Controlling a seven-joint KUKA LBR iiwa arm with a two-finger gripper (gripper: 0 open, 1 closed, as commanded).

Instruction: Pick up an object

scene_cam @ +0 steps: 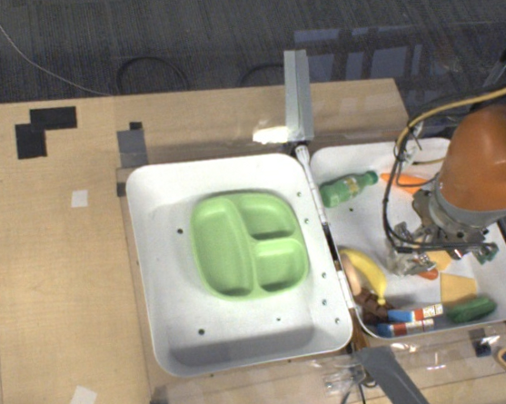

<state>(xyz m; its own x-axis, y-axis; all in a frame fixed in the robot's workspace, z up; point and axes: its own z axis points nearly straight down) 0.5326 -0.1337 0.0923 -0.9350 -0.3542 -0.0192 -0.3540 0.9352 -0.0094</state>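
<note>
The right white bin (364, 215) holds several small things: a green bottle with an orange cap (346, 188), an orange carrot-like piece (412, 179) partly under the arm, a yellow banana (364, 271), a yellow cheese wedge (457, 287), a green cucumber-like piece (470, 310), a red and blue marker (414, 318) and a dark brown item (369, 303). My gripper (413, 261) hangs low over the middle of this bin, just right of the banana, under the orange band (489, 161). A small red bit shows right beside it.
The left white bin (167, 280) carries a green divided tray (247, 244). A metal post (297, 98) stands behind the gap between the bins. Cables (393, 188) loop off the wrist over the right bin. Wooden benchtop (50, 267) stretches to the left.
</note>
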